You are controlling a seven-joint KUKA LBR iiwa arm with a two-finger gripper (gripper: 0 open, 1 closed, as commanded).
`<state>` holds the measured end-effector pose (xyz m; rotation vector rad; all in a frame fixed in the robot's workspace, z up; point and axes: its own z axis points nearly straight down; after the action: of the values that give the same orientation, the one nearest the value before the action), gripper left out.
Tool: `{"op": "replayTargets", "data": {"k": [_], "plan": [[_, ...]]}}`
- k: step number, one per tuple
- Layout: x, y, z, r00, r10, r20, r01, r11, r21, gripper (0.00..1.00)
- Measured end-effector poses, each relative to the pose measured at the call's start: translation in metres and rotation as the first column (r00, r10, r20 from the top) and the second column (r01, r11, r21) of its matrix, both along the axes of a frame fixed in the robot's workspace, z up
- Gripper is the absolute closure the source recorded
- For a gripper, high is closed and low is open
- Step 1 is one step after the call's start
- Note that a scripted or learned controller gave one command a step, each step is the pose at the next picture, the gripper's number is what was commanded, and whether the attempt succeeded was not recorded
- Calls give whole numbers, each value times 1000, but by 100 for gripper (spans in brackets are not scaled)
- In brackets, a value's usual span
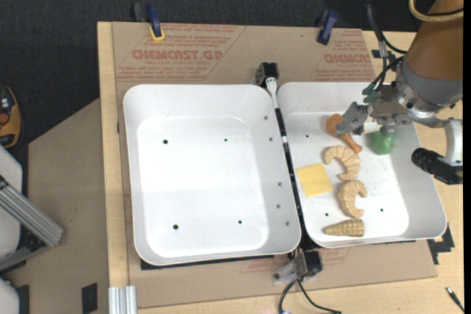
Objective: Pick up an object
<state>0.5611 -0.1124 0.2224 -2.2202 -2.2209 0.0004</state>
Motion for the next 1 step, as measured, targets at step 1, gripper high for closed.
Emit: {"op": "replayTargets", "data": {"k": [1], "plan": [[6, -40, -131, 1000, -4, -9, 4, 1000, 2, 0]]}}
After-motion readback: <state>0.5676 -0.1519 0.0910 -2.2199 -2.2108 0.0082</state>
